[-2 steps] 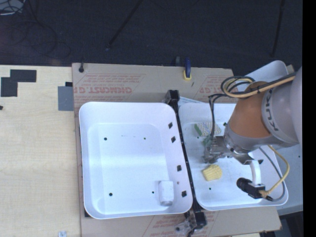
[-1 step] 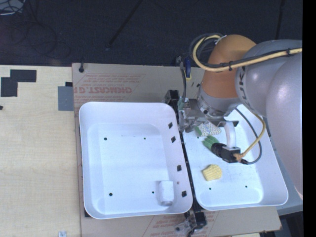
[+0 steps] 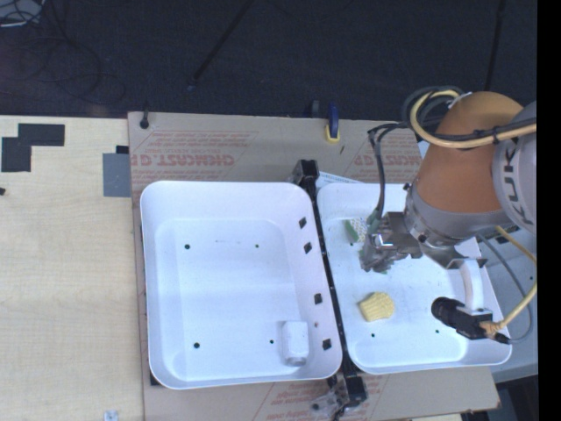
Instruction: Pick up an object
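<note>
In the right bin (image 3: pixel 421 349), a yellow, ridged block (image 3: pixel 376 306) lies near the middle of the floor. My gripper (image 3: pixel 380 254) hangs over the same bin, a little above and behind the yellow block and apart from it. A small green and white thing (image 3: pixel 353 230) lies just left of the gripper, near the bin's left wall. A white, rounded object (image 3: pixel 294 340) rests in the front right corner of the left bin (image 3: pixel 175 235).
The two bins meet at a black-clipped divider (image 3: pixel 321 261). The arm's orange band and grey wrist (image 3: pixel 465 178) cover the right bin's back right part. Bare wooden bench (image 3: pixel 61 270) lies to the left.
</note>
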Controlling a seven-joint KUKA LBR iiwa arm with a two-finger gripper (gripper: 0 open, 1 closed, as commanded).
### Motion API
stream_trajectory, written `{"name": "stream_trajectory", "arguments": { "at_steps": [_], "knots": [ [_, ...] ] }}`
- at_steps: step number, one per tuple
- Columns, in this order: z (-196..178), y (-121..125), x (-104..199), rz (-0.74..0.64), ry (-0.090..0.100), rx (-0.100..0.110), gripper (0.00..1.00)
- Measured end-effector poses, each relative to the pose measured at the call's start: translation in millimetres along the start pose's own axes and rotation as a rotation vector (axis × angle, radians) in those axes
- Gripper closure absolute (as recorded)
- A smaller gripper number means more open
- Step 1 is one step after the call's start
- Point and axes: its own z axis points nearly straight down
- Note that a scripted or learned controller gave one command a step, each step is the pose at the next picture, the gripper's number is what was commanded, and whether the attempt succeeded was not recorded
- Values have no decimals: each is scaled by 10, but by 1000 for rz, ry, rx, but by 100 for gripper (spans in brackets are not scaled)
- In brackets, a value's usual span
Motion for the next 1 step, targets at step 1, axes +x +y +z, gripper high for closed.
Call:
{"name": "stream_trajectory", "arguments": {
  "at_steps": [1],
  "knots": [
    [158, -422, -887, 7, -4, 2, 100]
  ]
}}
